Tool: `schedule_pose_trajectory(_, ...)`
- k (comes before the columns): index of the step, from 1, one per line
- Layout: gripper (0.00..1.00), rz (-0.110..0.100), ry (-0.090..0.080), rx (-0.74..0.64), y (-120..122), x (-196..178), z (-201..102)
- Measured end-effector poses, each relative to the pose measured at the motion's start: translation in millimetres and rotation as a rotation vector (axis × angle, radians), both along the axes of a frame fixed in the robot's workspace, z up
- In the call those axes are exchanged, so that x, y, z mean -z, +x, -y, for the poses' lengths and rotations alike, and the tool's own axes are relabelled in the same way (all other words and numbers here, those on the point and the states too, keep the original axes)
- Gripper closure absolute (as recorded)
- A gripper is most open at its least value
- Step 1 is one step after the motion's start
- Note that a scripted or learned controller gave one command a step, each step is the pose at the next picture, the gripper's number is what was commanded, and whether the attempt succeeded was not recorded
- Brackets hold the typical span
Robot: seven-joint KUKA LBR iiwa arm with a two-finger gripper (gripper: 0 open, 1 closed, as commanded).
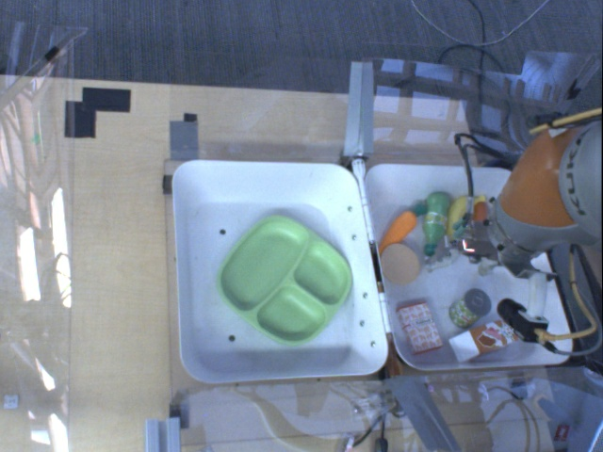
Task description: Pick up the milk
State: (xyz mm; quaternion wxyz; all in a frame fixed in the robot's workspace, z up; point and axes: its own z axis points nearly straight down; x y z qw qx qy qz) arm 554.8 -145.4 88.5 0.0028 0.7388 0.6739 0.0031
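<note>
Down inside the right bin [556, 356]: the claw [476, 245], at the end of the grey arm [528, 243] with its orange band [535, 188]. Cannot tell how far open the claw is, since the wrist covers it from above; cannot see any object in its grasp either.

Well apart from the claw, toward the near wall of the same bin: the milk [482, 337], a small white carton with an orange-red face. Seems to lie on its side, just touching that wall or very close to it. Not in contact with the claw.

Between the claw and the milk: a round grey can [472, 304], seen from the top, just beside the carton. To the left of the can, and lower left of the claw: a flat box [419, 326] with a red pattern.

Left of the claw, near it: a green bottle [435, 217], lying down. Further left: a carrot [399, 229], and just beneath it a round tan item [400, 264], both close to the wall between the two bins. Just above the claw: a yellow item [459, 213], too small to name with certainty.

Far to the left of the claw, in the left bin [203, 347]: a green divided plate [285, 277] with three compartments. Under both bins: the pale wooden worktop [113, 281].
</note>
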Motion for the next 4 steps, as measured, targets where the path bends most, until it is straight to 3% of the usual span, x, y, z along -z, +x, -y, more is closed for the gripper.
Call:
schedule_pose_trajectory(1, 0.00, -0.007, 0.003, 0.297, -56.7, -8.8, 40.8)
schedule_pose_trajectory(3, 0.00, -0.006, 0.002, 0.298, -56.8, -8.8, 40.8)
schedule_pose_trajectory(4, 1.00, -0.003, 0.003, 0.295, -54.9, -19.8, 40.0)
